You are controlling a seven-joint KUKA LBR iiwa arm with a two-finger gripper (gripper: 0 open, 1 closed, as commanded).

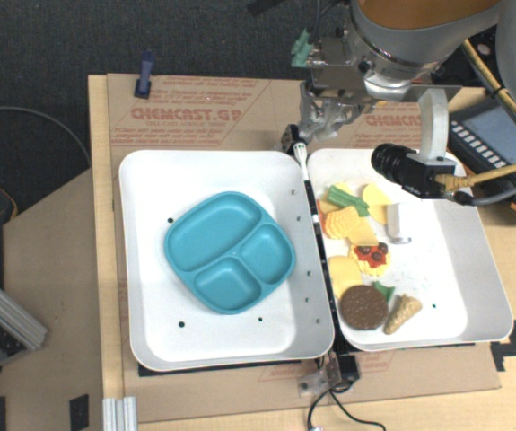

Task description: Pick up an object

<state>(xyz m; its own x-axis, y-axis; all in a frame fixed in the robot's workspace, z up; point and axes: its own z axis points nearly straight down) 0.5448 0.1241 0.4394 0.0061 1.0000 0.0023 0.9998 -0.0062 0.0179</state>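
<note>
Gripper (329,119) hangs at the far rim of the right bin (473,268), grip state unclear to us; we would drop squarely on an outlying piece of the toy food (356,232) there.

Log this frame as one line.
gripper: above bins' far edge, holds nothing | blue tray: left bin | toy food: right bin, untouched | pick: not done

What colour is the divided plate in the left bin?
Light blue, a turquoise shade. The divided plate lies in the left bin, seen in the camera view.
</note>
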